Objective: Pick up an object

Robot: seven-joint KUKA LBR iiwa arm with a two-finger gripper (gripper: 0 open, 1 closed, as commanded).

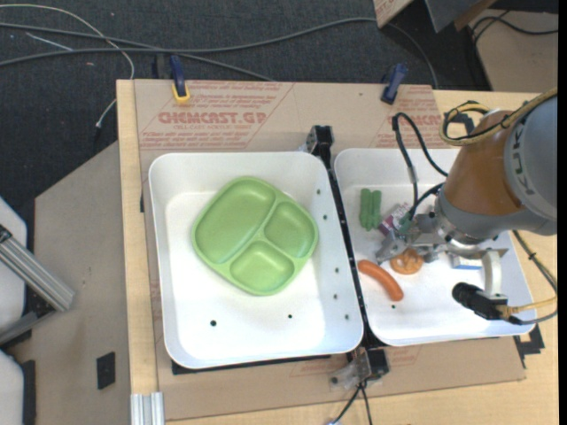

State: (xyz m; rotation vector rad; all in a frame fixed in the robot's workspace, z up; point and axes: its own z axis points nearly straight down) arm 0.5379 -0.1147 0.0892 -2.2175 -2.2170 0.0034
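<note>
The right bin (425, 321) holds several small items. An orange-red sausage (382, 281) lies near its left wall. A green piece (369, 208) lies towards the back. A small round orange item (407, 263) and a purple bit (390, 226) sit just under the arm's tip. My gripper (403, 240) hangs low over the orange item and the purple bit, with the grey and orange wrist (483, 189) to its right. The wrist hides the bin's right half.
A light green divided plate (255, 234) lies in the left bin (177, 317). A black rail (341, 237) separates the two bins. Cables (409, 149) run over the right bin's back edge. A black piece (474, 299) sticks out below the wrist.
</note>
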